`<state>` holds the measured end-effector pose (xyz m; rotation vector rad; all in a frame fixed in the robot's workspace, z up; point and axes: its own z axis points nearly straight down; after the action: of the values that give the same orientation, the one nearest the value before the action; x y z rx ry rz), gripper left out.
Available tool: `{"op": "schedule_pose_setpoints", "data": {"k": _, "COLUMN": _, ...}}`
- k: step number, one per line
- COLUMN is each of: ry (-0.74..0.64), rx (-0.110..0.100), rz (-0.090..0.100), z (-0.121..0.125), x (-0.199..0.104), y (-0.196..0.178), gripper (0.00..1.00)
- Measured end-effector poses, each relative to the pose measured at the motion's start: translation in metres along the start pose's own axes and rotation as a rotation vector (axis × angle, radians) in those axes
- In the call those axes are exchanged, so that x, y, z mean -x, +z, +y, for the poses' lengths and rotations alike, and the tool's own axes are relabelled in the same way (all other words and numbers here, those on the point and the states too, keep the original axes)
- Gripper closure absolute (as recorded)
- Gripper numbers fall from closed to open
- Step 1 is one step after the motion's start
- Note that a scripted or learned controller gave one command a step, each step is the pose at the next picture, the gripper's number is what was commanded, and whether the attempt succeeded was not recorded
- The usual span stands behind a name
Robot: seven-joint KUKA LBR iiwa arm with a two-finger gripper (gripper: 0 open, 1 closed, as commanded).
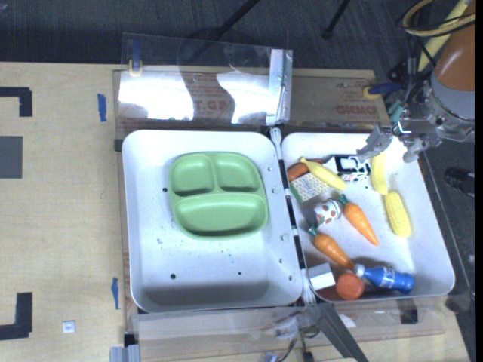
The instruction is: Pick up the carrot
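Two orange carrots lie in the right bin (434, 225). One carrot (360, 221) with a green top rests near the bin's middle, and a second carrot (332, 249) lies lower left of it. My gripper (392, 148) hovers over the bin's far right corner, up and to the right of both carrots and well apart from them. Its two grey fingers (371, 144) stand spread open with nothing held between them. A yellow piece (379, 173) lies just below the gripper.
The right bin also holds a corn cob (398, 212), a banana (324, 174), a blue bottle (389, 279), an orange ball (349, 286), a white block (321, 277) and a small patterned item (326, 212). A green divided tray (219, 193) sits in the left bin (143, 225).
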<state>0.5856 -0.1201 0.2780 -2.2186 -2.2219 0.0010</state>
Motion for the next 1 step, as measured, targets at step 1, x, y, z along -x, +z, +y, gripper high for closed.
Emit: {"op": "schedule_pose_setpoints", "data": {"k": 1, "ry": 0.106, "rx": 0.017, "rz": -0.002, "z": -0.0270, "x": -0.0051, "y": 0.1477, "gripper": 0.00}}
